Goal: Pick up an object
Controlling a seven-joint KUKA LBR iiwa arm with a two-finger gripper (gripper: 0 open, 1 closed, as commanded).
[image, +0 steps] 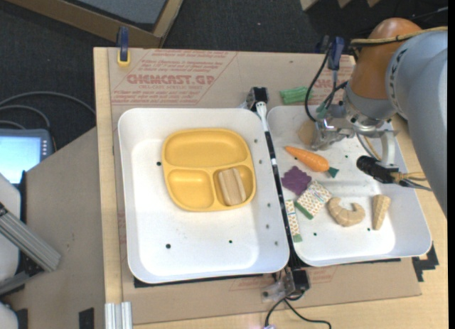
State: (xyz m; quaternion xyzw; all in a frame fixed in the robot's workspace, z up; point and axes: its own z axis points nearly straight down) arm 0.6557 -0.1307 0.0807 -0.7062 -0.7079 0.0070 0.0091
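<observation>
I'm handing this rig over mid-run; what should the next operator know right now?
Gripper: low in the right bin, near its back-left corner, just above the carrot; finger state unclear, nothing seen held.
Right bin also holds a purple piece, a croissant and a cone.
Left bin: yellow divided plate with a bread slice.
Done: no pick yet.
Left: grasp and lift one object.

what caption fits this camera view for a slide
KUKA arm's gripper lowered into the right bin near a toy carrot; yellow divided plate in the left bin.
</observation>
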